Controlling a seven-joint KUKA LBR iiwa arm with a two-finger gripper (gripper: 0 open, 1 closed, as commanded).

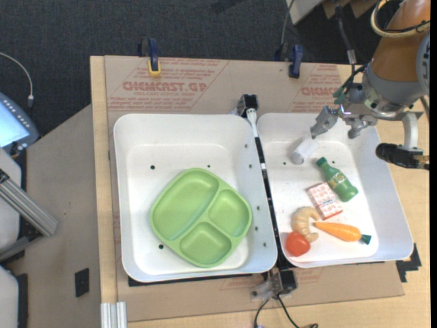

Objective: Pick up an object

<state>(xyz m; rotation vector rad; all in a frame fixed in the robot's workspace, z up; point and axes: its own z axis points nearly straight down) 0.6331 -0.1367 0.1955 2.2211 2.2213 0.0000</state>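
A smooth green divided plate (200, 216) lies in the left bin (130, 183). In the right bin (382, 203): a glossy tomato (297, 244), croissant (306, 223), carton (324, 200), carrot (338, 232) and green bottle (337, 180). The gripper (304, 147) hovers above, seemingly apart and holding nothing.

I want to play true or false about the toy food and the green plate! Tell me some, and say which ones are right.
1. The green plate lies in the left bin. True.
2. The carrot sits on the green plate. False: it lies in the right bin.
3. The green bottle is in the right bin. True.
4. The gripper holds the tomato. False: the tomato lies in the bin, beside the croissant.
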